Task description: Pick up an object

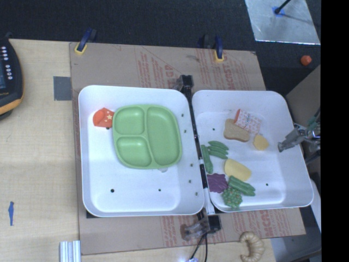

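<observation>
The right bin [272,105] holds several toy foods: a brown bread slice [236,131], a red-and-white carton [248,120], a small yellow piece [260,142], green beans [216,149], a larger yellow piece [238,170], a purple item [217,182] and green vegetables [238,192]. My gripper [294,138] reaches in at that bin's right rim, just right of the small yellow piece, with nothing seen in it. The arm behind it is cut off by the view's edge.
The left bin [136,198] carries a green divided plate [147,136] and a red item with a yellow star [103,118] at its upper left. A tan curled toy [252,245] lies on the bench below the right bin. A control pendant [8,81] rests far left.
</observation>
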Action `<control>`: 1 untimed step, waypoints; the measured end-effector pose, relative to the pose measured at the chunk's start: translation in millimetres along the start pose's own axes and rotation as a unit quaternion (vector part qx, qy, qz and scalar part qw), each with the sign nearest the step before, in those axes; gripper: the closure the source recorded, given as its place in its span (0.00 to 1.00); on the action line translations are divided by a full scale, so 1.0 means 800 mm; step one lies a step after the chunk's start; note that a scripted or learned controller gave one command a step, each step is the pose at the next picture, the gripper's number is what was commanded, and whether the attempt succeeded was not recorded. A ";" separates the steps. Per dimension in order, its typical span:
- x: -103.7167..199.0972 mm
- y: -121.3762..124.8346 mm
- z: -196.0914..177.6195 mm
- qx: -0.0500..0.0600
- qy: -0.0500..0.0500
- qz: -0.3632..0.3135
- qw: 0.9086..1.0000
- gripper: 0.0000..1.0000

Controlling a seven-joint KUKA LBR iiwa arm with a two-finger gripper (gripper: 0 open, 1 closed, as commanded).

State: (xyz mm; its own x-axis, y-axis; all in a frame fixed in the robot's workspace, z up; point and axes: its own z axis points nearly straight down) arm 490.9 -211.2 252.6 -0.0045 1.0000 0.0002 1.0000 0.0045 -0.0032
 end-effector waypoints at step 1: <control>0.002 0.094 0.210 0.004 0.002 -0.003 1.000 0.00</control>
State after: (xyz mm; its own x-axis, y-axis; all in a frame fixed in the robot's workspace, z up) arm 565.3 -209.3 84.6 -0.0101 0.9999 0.0035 0.9999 0.0101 -0.0118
